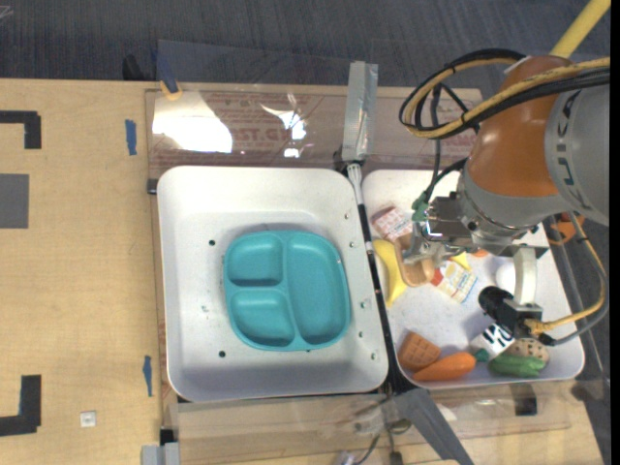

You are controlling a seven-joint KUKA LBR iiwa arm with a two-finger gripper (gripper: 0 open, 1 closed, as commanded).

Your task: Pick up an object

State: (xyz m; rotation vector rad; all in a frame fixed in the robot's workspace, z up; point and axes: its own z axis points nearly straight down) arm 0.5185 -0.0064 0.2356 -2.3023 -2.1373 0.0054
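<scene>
Hand (423, 253) above banana (389, 269), labels illegible.

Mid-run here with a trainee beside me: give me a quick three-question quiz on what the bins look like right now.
1. True or false: the teal divided plate lies in the right bin.
2. Which lies nearest the divider between the bins: A) the carrot, B) the banana, C) the green toy?
3. Fill in: the claw hangs over the ____ bin.

Key: 1. False; it lies in the left bin. 2. B; the banana lies right beside the divider. 3. Right; it hangs above the pile of toys, next to the banana.
</scene>
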